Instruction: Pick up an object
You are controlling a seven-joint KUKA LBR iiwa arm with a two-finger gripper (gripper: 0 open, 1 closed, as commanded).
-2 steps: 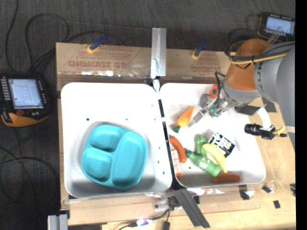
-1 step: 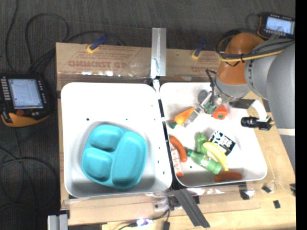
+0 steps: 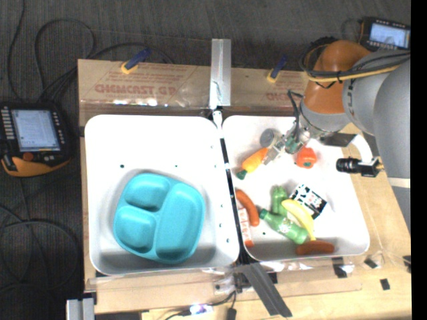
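The toy carrot (image 3: 255,159) lies in the right bin (image 3: 341,209), toward that bin's 10 o'clock. It is slanted, with its green tip pointing to 7 o'clock, close to the wall shared by the two bins, and its orange end pointing to 1 o'clock. The claw (image 3: 288,143) sits just past that orange end, on the carrot's 2 o'clock side. I cannot tell whether it is spread or closed, or whether it touches the carrot.

At the claw's 4 o'clock, just beside it, is a round orange-red toy (image 3: 305,157). The arm (image 3: 333,92) comes in over the bin's 1 o'clock corner.

A strip of bare white floor separates the carrot from the heap in the lower half of the bin. There, a red sausage (image 3: 247,207) lies along the shared wall at 8 o'clock. A green bottle (image 3: 285,224) lies near 6 o'clock with a banana (image 3: 297,217) across it. A black-and-white box (image 3: 309,199) touches the banana on its 1 o'clock side. A second red sausage (image 3: 315,248) lies against the bin's 5 o'clock edge.

The bin floor is open from 3 to 4 o'clock, between the box and the outer wall. It is also open along the 12 o'clock edge above the carrot.

The left bin (image 3: 133,135) holds a teal divided plate (image 3: 159,217), set low toward 6 o'clock. That leaves bare floor across its upper half, from 9 round to 3 o'clock. The pale counter (image 3: 383,245) shows beyond the right bin's 4 o'clock corner.
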